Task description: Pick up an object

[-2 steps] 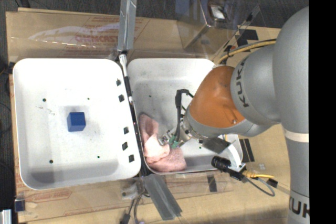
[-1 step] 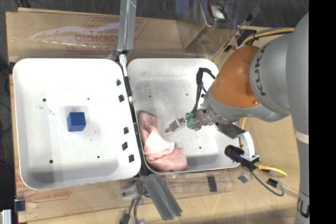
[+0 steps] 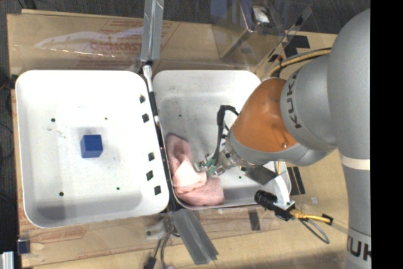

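Two shallow white bins sat side by side, holding one object each. Nearest the camera, one pink cloth [image 3: 191, 176] lay crumpled in the right bin [image 3: 189, 88], against its near wall and beside the divider shared with the left bin [image 3: 38, 135]. The gripper [image 3: 209, 165] hung just right of the cloth; whether it was open or closed could not be told. Left of the cloth, beyond the divider, one blue cube [image 3: 92, 145] rested mid-floor in the left bin.
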`<state>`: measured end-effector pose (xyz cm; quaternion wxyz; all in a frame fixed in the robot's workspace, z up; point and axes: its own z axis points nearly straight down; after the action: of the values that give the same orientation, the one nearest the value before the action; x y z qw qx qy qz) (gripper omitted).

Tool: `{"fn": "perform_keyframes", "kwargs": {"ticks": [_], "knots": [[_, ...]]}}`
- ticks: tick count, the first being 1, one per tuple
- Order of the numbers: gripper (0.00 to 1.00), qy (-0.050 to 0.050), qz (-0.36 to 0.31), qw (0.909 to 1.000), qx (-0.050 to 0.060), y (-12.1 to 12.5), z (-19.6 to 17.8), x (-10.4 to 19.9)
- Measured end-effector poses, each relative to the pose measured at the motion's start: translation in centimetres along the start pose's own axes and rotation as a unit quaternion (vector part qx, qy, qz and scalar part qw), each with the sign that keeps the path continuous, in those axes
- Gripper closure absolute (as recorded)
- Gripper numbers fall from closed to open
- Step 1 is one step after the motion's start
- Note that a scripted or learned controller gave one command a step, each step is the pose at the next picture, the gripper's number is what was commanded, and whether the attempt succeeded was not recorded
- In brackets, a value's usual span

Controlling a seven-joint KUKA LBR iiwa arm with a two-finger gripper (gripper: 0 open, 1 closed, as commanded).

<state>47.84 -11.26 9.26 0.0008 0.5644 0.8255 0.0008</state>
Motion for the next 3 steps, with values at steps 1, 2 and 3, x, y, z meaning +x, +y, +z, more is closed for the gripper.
{"fn": "perform_keyframes", "kwargs": {"ticks": [1, 2, 3], "knots": [[0.0, 0.001, 0.007, 1.0, 0.001, 2.6, -4.0, -0.1], [0.0, 0.0, -0.03, 0.9996, 0.001, -1.0, -8.6, -2.3], [0.0, -0.002, -0.086, 0.9963, -0.002, 0.3, -0.1, 0.7]]}}
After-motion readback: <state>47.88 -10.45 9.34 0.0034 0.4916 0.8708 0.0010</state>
